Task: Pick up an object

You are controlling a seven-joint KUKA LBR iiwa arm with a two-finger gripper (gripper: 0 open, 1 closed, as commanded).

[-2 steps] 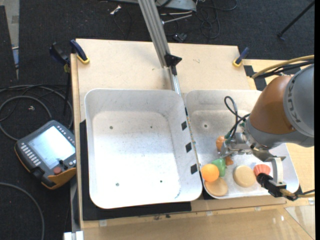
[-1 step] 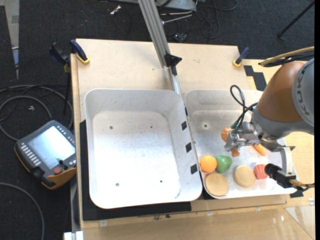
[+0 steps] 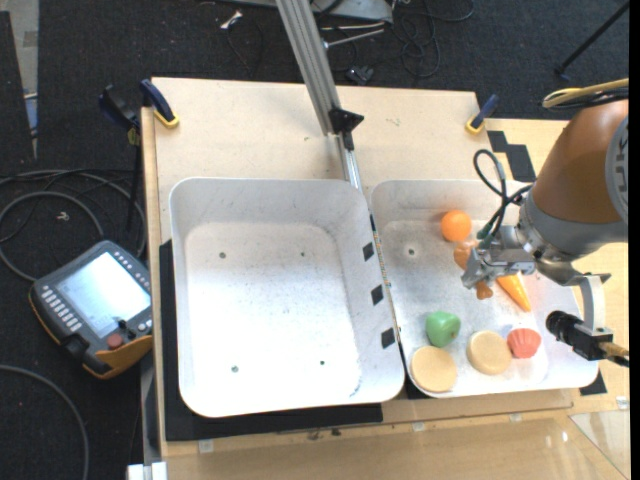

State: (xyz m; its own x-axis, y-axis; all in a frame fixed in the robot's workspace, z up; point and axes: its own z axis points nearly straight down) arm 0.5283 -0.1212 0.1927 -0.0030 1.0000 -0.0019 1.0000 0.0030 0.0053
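My gripper [image 3: 484,271] reaches into the right bin [image 3: 400,208] from the right, low over its middle. An orange ball [image 3: 456,225] lies just behind it. An orange carrot-shaped piece [image 3: 515,290] lies right beside the gripper, on its near right side, and a small brown-orange piece [image 3: 484,289] shows just under the gripper. Toward the front of the bin lie a green piece [image 3: 442,325], two tan discs [image 3: 434,367] [image 3: 489,352] and a red piece [image 3: 524,343].
The left bin [image 3: 200,208] sits beside the right one, with a divider wall between them. A metal pole [image 3: 312,58] slants across the back of the bench. A teach pendant [image 3: 92,308] lies on the floor at the left.
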